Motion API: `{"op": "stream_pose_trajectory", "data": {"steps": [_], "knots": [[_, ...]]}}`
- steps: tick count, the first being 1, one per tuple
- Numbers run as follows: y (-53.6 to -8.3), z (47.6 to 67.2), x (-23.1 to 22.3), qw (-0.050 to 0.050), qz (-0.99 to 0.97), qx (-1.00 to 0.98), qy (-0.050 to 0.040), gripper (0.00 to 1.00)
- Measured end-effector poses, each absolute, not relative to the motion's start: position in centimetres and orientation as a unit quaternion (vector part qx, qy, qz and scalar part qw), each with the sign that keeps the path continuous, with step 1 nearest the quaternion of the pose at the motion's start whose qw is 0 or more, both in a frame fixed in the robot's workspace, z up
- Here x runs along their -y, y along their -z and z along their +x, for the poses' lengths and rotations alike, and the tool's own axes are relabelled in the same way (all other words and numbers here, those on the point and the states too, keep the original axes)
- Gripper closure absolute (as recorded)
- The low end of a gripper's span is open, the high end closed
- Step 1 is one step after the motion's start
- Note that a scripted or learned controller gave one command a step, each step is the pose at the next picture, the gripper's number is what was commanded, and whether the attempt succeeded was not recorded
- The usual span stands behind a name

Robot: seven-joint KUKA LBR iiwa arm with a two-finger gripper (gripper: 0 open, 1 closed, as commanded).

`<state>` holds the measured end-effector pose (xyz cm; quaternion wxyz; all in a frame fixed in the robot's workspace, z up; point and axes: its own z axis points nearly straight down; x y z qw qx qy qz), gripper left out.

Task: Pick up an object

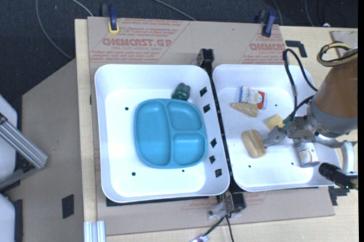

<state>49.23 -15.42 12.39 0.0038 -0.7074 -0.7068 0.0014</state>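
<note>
The left bin [108, 138] carries a blue divided plate [169, 132] lying flat near its middle, and a small dark green object [181, 91] sits just beyond the plate's far rim, close to the wall between the two bins. Across that wall, the right bin [250, 178] holds the loose pieces: a small white packet with red and blue print [252, 96] toward the far side, a tan elongated piece [244, 109] just in front of it, a pale yellow block [274, 121] nearer the middle, and a tan bread-like piece [253, 143] lying on the bin floor with its long axis running roughly from the far side toward the near side, slightly slanted. The claw [272, 137] is low in this bin, just right of that bread-like piece and just in front of the yellow block; whether its fingers are spread or closed cannot be told, and nothing can be seen held in it. A small pale cylinder with a dark band [307, 154] lies beside the wrist, farther right. The grey arm [335, 98] comes in from the right over the edge of the surface [85, 121]. My judgement is that the bread-like piece is the likeliest target: it lies immediately left of the claw, so a short leftward shift, closing across its narrow width, would suit best
</note>
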Motion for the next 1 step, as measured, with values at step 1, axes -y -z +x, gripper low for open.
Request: {"op": "stream_pose_trajectory", "data": {"steps": [1], "knots": [[-8.82,49.42,15.47,0.001,-0.707,0.707,0.0015,0.00]]}}
